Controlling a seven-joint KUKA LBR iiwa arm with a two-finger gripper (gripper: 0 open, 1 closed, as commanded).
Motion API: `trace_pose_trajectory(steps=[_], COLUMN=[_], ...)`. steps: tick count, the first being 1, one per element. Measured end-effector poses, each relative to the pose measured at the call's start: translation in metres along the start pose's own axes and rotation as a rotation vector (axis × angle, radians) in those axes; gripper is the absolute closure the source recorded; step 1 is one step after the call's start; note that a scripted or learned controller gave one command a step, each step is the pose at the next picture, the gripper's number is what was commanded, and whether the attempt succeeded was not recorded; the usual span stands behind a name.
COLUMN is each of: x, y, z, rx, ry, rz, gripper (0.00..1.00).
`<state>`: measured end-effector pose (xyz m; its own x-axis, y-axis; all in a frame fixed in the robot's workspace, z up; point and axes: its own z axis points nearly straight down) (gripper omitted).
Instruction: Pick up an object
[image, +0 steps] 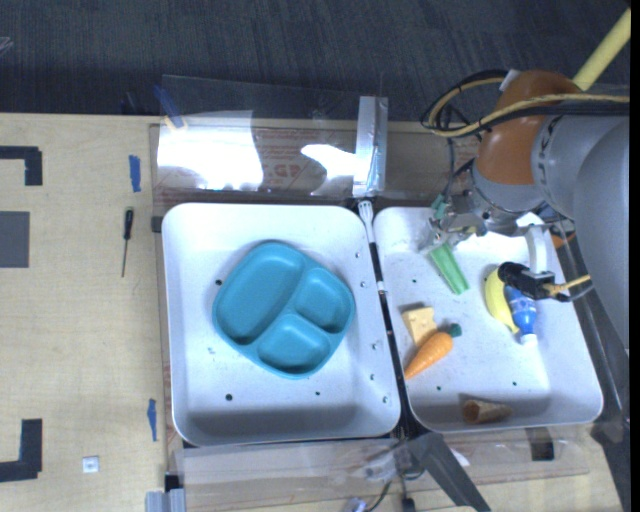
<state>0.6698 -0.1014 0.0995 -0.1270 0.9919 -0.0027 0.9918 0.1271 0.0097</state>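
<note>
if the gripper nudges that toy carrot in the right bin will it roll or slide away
The carrot looks tapered and round, so it would probably roll in a curve. It seems light and smooth, likely to skid on the bin floor.

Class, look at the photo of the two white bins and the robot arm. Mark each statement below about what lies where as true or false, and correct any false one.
1. The blue divided plate lies in the left bin. True.
2. The carrot lies in the left bin. False: it lies in the right bin.
3. The claw is above the top end of the green stick. True.
4. The banana touches the carrot. False: they lie apart.
5. The cheese wedge lies just above the carrot. True.
</note>
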Motion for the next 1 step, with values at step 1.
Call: trace_pose_trajectory(steps=[1], x=[0.082], y=[-0.0387], z=[-0.0912], rx=[0.0], ry=[0.004], rz=[-0.134], gripper=[1.0])
